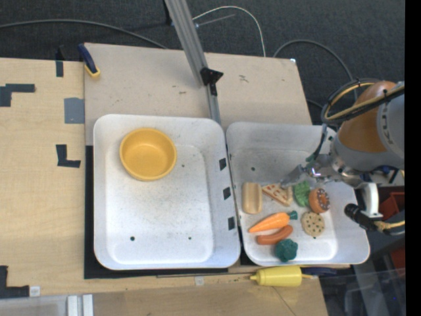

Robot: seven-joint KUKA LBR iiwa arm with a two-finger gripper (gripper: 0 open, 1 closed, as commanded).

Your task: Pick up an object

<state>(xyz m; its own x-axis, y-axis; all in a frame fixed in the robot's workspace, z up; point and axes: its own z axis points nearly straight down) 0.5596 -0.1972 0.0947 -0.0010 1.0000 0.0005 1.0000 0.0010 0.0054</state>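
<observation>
Bench, two shallow white plastic bins side by side.

Left bin (112,176): one round yellow plastic bowl (148,153), upright, in the far left part.

Right bin (263,143): toy food clustered in the near half. A pale tan bread-like block (250,197); just beside it a triangular pizza slice (277,193); a green leafy piece (302,195); a red-and-brown burger-like piece (320,201); a round speckled cookie (313,224); an orange carrot (269,222) lying against a reddish sausage (272,236); a dark green broccoli floret (286,249) at the near edge.

Outside the bins, on the bench's near edge: a yellow squeeze bottle (280,276), on its side.

Arm: grey with orange band, reaching in from the right. Gripper (301,174) low over the right bin, just above the pizza slice and the green piece. Whether it is released or clenched I cannot tell from here; nothing is seen held.

Step, as judged: approach, with the descent onto the cluster not completed. Next move calls for settling on one piece; the items crowd together, so a clean straddle of a single one matters.
</observation>
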